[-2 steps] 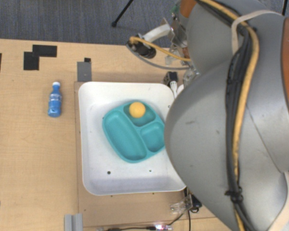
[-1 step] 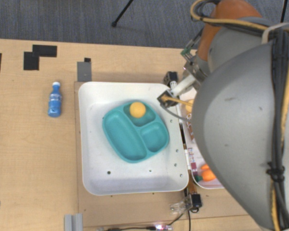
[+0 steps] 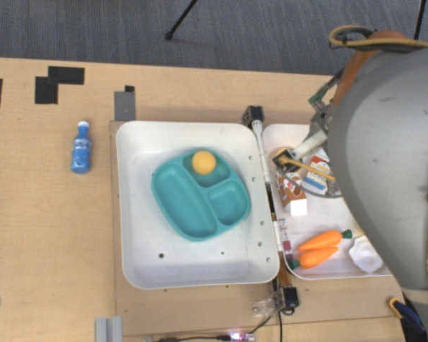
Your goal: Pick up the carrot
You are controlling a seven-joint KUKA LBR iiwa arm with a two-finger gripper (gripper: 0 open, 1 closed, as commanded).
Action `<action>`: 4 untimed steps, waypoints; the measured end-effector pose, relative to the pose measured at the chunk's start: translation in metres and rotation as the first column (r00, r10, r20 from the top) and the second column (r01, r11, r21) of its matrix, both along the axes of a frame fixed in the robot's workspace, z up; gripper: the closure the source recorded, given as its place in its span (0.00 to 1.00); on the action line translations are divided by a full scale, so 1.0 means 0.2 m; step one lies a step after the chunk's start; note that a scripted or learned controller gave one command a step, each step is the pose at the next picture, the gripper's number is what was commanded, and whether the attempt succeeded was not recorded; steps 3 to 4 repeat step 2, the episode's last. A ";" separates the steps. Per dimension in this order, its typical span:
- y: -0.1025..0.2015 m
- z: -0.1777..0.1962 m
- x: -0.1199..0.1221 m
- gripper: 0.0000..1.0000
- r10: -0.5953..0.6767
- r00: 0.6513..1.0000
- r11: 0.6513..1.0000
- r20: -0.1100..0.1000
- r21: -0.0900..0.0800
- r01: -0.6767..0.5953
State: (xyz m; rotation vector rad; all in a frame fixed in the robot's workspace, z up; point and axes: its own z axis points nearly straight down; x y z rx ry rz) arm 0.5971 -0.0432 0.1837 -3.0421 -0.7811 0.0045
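grey arm looms over right bin; claw state unclear; carrot inside; wooden bench, grey carpet.

Large rounded grey arm housing, smooth matte shell, bulks along the right side. Orange band at its far end above the wrist. Thin tan cable loop arches over the band. Past it, grey-green angular wrist bracket. Small yellow-orange fitting at near right.
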 end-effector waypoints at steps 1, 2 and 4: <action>-0.24 -0.39 -0.32 0.00 0.009 1.000 1.000 0.000 0.001 -0.009; -0.21 -0.48 -0.53 0.00 0.266 0.964 0.964 0.015 -0.007 -0.266; -0.21 -0.48 -0.53 0.00 0.266 0.964 0.964 0.015 -0.007 -0.266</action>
